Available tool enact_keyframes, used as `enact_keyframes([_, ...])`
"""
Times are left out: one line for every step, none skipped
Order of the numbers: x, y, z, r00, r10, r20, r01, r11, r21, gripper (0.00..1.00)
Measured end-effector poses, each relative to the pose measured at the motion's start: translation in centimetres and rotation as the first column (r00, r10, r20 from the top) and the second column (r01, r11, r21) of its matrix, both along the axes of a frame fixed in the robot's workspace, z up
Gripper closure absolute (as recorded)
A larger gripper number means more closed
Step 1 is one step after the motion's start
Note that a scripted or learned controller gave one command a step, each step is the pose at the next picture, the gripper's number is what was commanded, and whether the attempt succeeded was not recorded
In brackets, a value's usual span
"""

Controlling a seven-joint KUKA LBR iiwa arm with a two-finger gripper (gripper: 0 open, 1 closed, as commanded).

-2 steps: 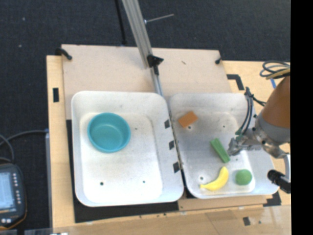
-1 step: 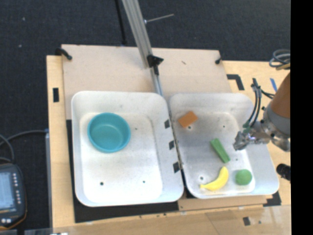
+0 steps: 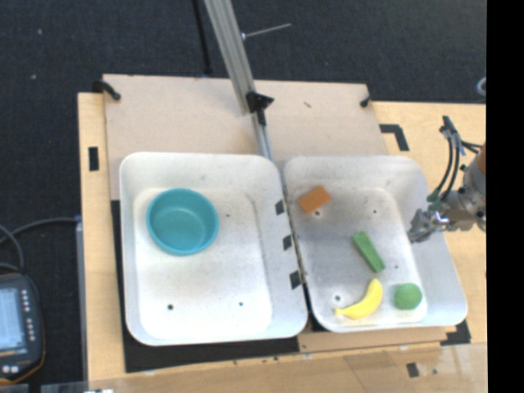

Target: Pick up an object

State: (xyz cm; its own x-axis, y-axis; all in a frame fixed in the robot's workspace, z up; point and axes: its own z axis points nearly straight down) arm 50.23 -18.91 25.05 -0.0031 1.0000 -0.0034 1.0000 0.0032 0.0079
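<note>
Gripper [image 3: 419, 226] hanging over the right bin's [image 3: 434, 256] right rim, can't tell its grip | yellow banana [image 3: 363, 301] and green ball [image 3: 408, 295] lying nearest | green block [image 3: 368, 251] sitting in the middle | orange block [image 3: 313, 200] sitting farther back | blue bowl [image 3: 182, 220] sitting in the left bin [image 3: 246, 301]

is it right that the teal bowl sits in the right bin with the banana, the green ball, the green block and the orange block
Not quite. The camera view shows the teal bowl in the left bin, alone. The banana, green ball, green block and orange block do lie in the right bin.
</note>
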Motion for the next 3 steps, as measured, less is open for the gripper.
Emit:
enact_keyframes([0.2, -0.1, 3.0, 1.0, 0.001, -0.002, -0.001, 1.0, 0.001, 1.0])
enact_keyframes([2.5, 4.5, 1.5, 1.0, 0.003, -0.008, -0.003, 1.0, 0.003, 1.0])
enact_keyframes([3.9, 9.0, 1.6, 1.0, 0.003, -0.006, -0.003, 1.0, 0.003, 1.0])
